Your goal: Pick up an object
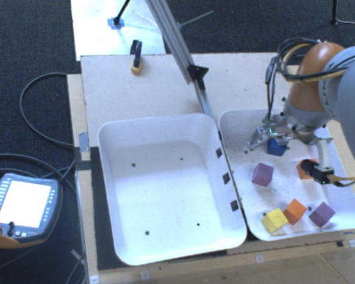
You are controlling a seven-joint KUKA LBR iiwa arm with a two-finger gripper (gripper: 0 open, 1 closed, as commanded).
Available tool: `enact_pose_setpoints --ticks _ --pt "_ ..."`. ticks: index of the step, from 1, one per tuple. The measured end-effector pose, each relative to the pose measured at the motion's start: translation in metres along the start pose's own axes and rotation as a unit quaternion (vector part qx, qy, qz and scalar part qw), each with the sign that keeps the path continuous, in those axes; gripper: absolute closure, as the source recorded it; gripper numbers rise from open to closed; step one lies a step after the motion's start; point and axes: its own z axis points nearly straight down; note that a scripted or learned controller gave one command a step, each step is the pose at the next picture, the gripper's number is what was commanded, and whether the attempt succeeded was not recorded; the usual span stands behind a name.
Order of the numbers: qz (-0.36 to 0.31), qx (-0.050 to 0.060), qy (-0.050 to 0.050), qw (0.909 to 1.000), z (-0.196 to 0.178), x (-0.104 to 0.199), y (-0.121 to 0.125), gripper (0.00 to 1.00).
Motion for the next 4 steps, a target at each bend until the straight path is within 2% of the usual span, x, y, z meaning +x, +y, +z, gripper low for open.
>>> enact_pose_setpoints --ticks 2,3,4 --pt "0.001 -0.002 -0.002 1.0000 0.000 -0.007 0.006 0.00" --pt "0.000 0.001 -0.001 1.0000 0.000 -0.009 -0.004 0.00" --pt "0.001 -0.003 -0.002 1.0000 0.000 -0.015 0.005 0.00"
